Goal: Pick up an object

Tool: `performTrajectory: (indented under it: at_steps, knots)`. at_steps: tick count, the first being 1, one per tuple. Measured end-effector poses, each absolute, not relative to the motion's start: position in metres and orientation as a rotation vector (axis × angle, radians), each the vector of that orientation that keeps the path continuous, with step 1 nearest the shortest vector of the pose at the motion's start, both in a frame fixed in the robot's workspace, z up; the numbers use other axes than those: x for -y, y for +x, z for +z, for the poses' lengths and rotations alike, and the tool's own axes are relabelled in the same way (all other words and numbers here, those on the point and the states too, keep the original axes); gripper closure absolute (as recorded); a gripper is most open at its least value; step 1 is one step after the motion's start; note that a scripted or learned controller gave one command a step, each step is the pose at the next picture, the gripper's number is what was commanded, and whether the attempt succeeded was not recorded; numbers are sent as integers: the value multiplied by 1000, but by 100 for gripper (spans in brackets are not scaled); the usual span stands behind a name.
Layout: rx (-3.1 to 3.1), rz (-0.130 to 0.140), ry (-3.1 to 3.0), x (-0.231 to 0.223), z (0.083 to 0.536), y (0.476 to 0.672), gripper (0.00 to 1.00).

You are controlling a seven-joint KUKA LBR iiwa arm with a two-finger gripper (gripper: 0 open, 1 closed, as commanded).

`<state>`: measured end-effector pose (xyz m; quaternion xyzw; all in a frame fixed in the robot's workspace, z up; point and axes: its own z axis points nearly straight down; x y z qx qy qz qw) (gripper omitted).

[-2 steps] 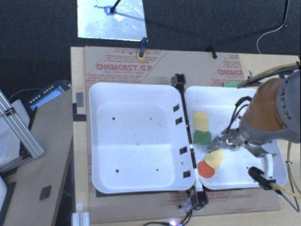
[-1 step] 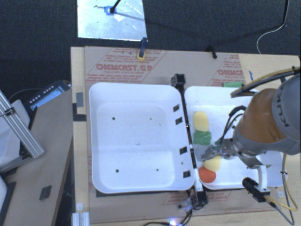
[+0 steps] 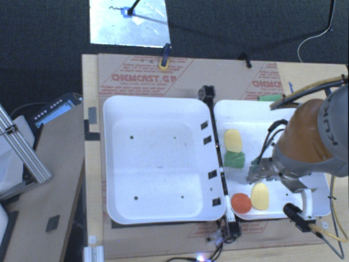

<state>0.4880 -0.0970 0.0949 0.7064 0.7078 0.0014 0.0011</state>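
In the right bin (image 3: 248,113) lie a yellow oval piece (image 3: 233,140), a green block (image 3: 235,160) just below it, a red round object (image 3: 241,203) near the front left corner, and a second yellow piece (image 3: 260,196) beside the red one. My gripper (image 3: 256,172) hangs low over the bin, between the green block and the lower yellow piece, a little to the right of the green block. The grey and orange arm (image 3: 308,141) covers the bin's right half. Nothing shows between the fingers.
The left bin (image 3: 158,157) stands beside the right one, split from it by a dark divider with clips (image 3: 215,146). A metal plate (image 3: 129,14) lies at the back. Cables run along the bench's right side.
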Motion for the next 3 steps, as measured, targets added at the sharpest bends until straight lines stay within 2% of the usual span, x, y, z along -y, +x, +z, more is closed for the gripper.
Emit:
performTrajectory:
  at_steps: [1,2,3]
  knots:
    - [-2221,24,2194,73,192,650,100]
    - [-2215,-1,2224,127,211,600,100]
    - [-2216,12,2206,149,325,643,100]
